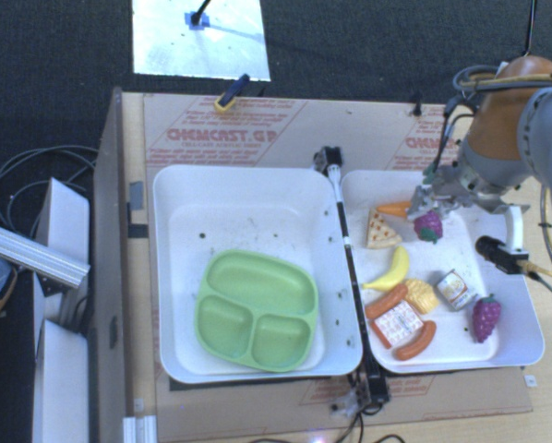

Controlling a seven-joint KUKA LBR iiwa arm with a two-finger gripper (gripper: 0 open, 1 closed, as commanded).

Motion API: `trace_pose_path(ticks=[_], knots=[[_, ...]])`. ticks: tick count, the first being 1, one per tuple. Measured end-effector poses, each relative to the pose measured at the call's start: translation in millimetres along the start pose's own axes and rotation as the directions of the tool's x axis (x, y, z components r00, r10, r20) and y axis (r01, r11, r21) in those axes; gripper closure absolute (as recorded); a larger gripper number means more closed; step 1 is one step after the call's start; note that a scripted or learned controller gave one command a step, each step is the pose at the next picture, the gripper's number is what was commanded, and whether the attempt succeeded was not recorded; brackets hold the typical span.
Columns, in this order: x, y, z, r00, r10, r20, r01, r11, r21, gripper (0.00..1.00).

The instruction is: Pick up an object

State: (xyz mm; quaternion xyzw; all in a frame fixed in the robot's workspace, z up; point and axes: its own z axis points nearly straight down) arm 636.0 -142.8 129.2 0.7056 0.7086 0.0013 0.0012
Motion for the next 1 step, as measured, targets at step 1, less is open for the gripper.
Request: trace_pose_path(ticks=[1], knots=[[48.8,-26.8,-54.8,1.000,-0.001,0.000,0.001,1.000,0.000,1.00]])
